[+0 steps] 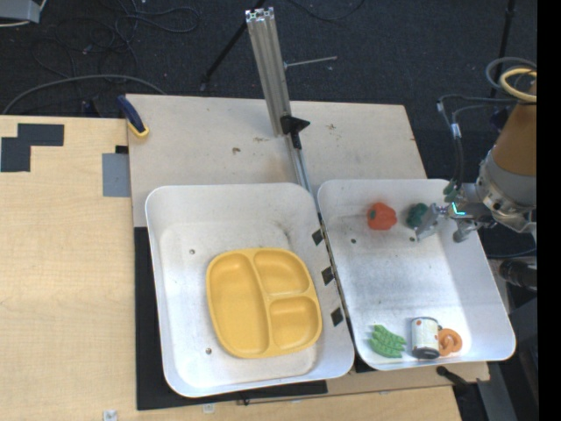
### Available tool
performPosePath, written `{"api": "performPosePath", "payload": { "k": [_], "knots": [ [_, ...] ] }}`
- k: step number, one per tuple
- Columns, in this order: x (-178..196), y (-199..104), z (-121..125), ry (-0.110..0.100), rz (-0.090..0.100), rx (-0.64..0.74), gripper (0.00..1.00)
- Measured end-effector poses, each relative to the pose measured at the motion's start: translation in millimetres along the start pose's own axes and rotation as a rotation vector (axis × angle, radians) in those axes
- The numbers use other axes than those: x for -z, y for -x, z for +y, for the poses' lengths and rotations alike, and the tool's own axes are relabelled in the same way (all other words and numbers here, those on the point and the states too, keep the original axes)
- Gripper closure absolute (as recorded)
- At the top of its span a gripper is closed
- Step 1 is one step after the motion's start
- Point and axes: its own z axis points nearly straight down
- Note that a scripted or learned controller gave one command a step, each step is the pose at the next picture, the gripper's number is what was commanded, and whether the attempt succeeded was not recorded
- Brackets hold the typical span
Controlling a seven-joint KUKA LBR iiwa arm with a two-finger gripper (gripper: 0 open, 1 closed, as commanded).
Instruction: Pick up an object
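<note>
Nearest to the jaws: a small dark green rounded object (416, 213), lying on the floor of the right white shallow bin (412, 279) in its upper part, just beside a small red-orange rounded toy, perhaps a tomato or pepper (380, 217), to its left. Probably the thing chosen for the pick, though only a guess from position. Just right of the green object, the two-finger gripper (431, 224) low over the bin, reaching in from the right edge on the grey arm with orange band (513, 160). Cannot tell whether the jaws are spread or pressed together; too small and blurred, and nothing clearly between them. Judged step: the approach or descent, grasp not yet shown. Next move likely calls for centring over the green object, keeping clear of the red neighbour, then closing and lifting straight up. Further away, at the lower corner of the same bin: a green pea-pod-like toy (387, 340), a small white and grey cylinder (425, 336) and an orange ring-shaped piece (450, 342), close together. In the left white bin (175, 235), a yellow plastic divided tray (263, 302) with three compartments. Under all, the pale tabletop (351, 139).
</note>
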Motion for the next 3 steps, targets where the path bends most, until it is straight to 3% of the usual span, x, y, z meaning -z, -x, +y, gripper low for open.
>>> {"api": "performPosePath", "payload": {
  "k": [1,3],
  "knots": [
    [1.7,0.1,1.0,0.004,-0.001,0.0,0.0],
    [-89.5,-5.5,-5.3,-0.001,0.0,-0.001,0.0]
  ]
}}
